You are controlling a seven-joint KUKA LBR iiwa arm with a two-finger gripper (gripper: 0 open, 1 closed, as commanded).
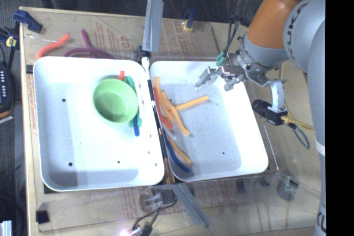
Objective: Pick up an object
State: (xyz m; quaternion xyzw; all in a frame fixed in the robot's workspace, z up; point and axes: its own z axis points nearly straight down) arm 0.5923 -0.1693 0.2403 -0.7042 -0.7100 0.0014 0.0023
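My gripper (217, 80) hangs over the far part of the right bin (243, 146), its two metal fingers spread apart with nothing between them. Just below it an orange stick (193, 103) lies slanted on the bin floor. Several more orange sticks (167, 109) and a blue one (178, 155) lie along the right bin's left wall. In the left bin (61, 141) a green bowl (115, 100) rests upside down over a few coloured sticks: red, green and blue ends show at its right side.
A grey metal bar (152, 22) stands at the back between the bins. Red and purple tubes (72, 47) lie on the bench behind the left bin. A black cable connector (270, 110) hangs from the arm near the right bin's right rim.
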